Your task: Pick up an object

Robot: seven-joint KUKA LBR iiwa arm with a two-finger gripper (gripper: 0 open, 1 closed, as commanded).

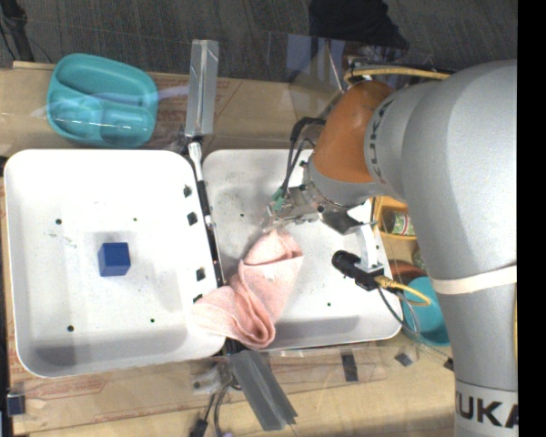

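The grey arm reaches over the right bin. A pink cloth drapes over that bin's left rim, its top corner pinched in the closed claw. A blue cube sits in the left bin.

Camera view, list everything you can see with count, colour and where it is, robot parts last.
Bins: two, white, side by side on the bench.
Cube: one, blue, in the left bin.
Cloth: one, pink, in the right bin, draped over its lower left rim.
Dish: one, teal, on the bench above the left bin.
Bench: one, wooden, under the bins.
Arm: one, grey with an orange band, coming in from the right over the right bin.
Claw: one, metallic, just above the cloth's top edge; grip unclear.
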